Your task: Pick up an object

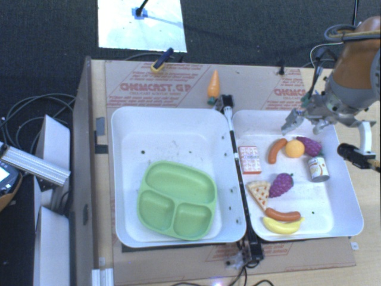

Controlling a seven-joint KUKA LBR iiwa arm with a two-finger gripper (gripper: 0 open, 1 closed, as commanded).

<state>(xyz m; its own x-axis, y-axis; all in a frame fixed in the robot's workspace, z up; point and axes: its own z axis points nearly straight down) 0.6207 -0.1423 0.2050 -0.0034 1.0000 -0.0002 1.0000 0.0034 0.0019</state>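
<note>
In the camera view, the gripper [308, 117] hangs above the back of the right bin [345, 219], its fingers spread apart and holding nothing. Just below and beside it lie a hot dog [277, 150], an orange [294, 149] and purple grapes [309, 145]. The hot dog looks the easiest pick: its long axis runs from the near left up toward the far right, so the fingers should straddle it across that line and descend straight, clear of the orange touching its side.

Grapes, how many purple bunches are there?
2. One grape bunch lies mid right bin beside the pizza slice; the other grape bunch is near the far edge, right of the orange.
</note>
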